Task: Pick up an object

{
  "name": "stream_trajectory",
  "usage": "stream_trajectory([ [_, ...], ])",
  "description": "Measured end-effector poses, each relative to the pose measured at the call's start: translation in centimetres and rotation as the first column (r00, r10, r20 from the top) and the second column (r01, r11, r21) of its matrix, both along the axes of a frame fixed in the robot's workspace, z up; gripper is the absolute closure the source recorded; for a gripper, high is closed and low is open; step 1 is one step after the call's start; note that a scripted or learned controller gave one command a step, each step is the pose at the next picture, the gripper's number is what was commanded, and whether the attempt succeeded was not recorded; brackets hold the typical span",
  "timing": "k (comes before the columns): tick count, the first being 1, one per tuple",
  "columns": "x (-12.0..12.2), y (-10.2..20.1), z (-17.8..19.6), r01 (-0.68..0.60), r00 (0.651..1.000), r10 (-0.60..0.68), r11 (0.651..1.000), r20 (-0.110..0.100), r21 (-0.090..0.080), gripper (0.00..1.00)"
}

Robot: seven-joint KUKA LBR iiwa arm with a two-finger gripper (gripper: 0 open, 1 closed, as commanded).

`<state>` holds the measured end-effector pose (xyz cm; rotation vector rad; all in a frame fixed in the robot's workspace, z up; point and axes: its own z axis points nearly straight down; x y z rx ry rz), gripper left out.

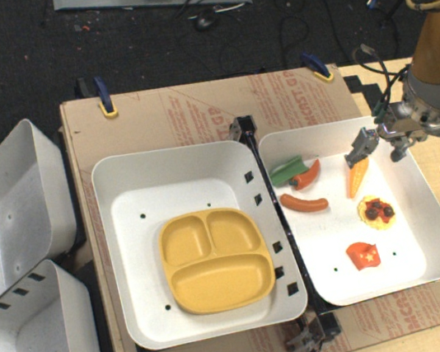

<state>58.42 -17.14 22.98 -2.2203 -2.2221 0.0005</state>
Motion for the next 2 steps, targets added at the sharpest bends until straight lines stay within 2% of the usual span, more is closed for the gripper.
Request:
stream_trajectory([
  [1, -1.0, 0.6, -5.4, 0.002, 1.000, -0.002, 1.000, -0.005, 0.001, 0.00],
  [2, -0.8, 0.9, -11.8, 0.002, 1.000, -0.002, 1.000, -0.005, 0.001, 0.00],
])
